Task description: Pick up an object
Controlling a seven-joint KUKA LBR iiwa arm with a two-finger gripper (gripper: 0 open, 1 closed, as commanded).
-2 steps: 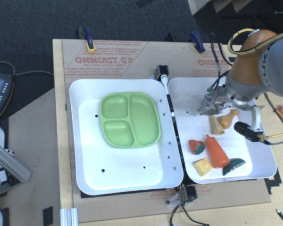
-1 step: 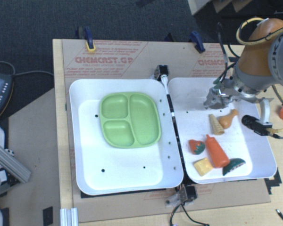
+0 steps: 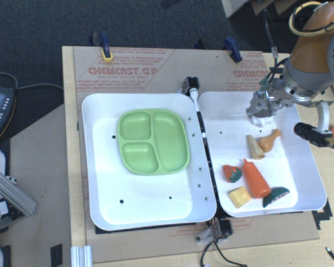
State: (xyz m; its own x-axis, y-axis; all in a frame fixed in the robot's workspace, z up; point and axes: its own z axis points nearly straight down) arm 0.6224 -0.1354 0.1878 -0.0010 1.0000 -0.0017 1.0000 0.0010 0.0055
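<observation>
Two shallow white bins are set side by side on the bench, and the objects to be picked are all gathered in the right bin [image 3: 309, 171], toward its near half. The gripper [image 3: 261, 111] is seen over the far part of that same bin, hung from the grey arm with its orange band [image 3: 318, 24] that reaches in from the right. From the gripper, the cluster lies toward the near side and slightly to the right. Closest to it is a small tan piece shaped like a drumstick [image 3: 269, 140], its long axis slanted from near-left to far-right, with a pale beige piece [image 3: 254, 147] just beside it on the left. Further toward the near edge an orange carrot-like piece [image 3: 255, 179] is laid with its long axis running from far-left to near-right; a small red and green piece [image 3: 232, 173] lies at its left, a yellow block [image 3: 239, 196] near its lower end, and a dark green piece [image 3: 276, 194] to the right. A green divided plate [image 3: 154, 141] is placed in the left bin [image 3: 100, 149], well apart from the gripper. Nothing is seen between the gripper's tips, and no object is touched by it; how far apart those tips stand cannot be told from this slant, as the metal end is probably foreshortened against the white floor
</observation>
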